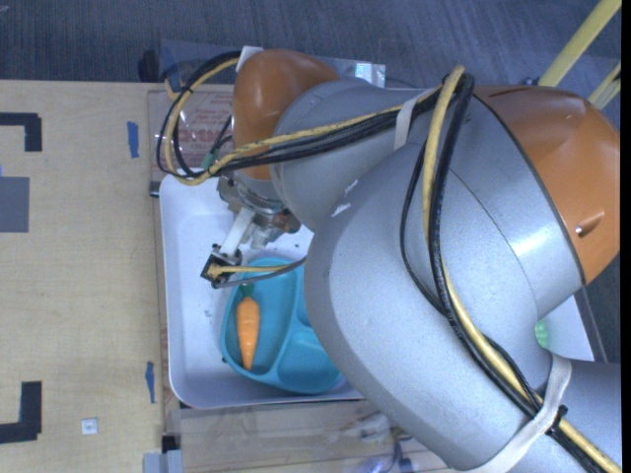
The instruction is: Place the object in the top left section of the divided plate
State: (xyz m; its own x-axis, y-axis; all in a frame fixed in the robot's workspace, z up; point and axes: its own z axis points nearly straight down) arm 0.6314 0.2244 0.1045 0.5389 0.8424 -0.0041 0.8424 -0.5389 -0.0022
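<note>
A blue divided plate lies in the white bin, partly hidden under the arm. An orange carrot rests lengthwise in the plate's left section, touching nothing else. My gripper hangs just above the plate's upper edge, up and slightly right of the carrot. Nothing shows in its grasp. The grey arm with its orange band covers the right part of the plate and most of the bin.
The pale wooden bench top with black corner marks and blue tape strips lies left of the bin. A small green thing peeks out beside the arm at the right. A yellow pole crosses the top right corner.
</note>
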